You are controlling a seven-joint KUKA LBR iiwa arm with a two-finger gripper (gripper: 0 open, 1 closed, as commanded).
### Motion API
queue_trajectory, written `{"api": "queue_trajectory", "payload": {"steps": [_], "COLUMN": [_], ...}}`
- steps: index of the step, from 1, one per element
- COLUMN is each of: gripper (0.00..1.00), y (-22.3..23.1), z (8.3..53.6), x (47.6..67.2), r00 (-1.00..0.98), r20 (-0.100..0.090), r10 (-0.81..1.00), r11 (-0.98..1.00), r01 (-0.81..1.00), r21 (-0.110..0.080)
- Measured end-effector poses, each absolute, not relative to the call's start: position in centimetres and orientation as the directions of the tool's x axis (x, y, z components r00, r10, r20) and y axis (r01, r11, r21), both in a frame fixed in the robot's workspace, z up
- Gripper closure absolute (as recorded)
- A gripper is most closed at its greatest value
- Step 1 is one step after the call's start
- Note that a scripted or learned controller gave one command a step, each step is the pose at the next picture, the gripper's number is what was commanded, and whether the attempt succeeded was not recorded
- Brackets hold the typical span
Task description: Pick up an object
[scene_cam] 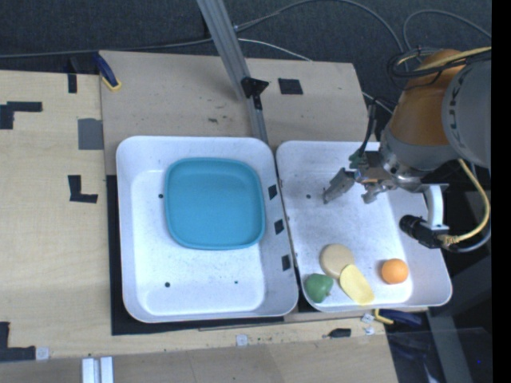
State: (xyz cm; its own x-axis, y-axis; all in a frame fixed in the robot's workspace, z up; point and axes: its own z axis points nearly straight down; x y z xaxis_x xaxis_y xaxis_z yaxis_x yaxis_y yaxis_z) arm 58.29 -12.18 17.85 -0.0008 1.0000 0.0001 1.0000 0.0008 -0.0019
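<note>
I see the small round orange ball, yellow oblong piece, tan disc and green lump crowded along the near rim of the right white bin, awkward to reach. Behind them is bare floor for my descent. My gripper hangs above it, fingers spread, holding nothing. The square blue plate fills the left bin.

This place looks like a robotics lab, not a home. The table is plain plywood marked with pieces of black tape, and it carries two shallow white bins set side by side. A metal pole stands behind the bins. Loose cables lie on a dark carpet floor. A grey and orange industrial arm reaches in from the right.
</note>
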Motion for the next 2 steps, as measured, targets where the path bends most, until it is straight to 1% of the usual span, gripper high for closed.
{"api": "queue_trajectory", "payload": {"steps": [1, 2], "gripper": [0.0, 0.0], "y": [-11.2, -11.2], "z": [12.3, 9.0], "x": [58.4, 58.5], "r00": [-0.001, -0.001], "r20": [0.0, 0.0], "r10": [1.0, 1.0], "r11": [0.001, 0.001], "r01": [1.0, 1.0], "r21": [-0.003, 0.001]}}
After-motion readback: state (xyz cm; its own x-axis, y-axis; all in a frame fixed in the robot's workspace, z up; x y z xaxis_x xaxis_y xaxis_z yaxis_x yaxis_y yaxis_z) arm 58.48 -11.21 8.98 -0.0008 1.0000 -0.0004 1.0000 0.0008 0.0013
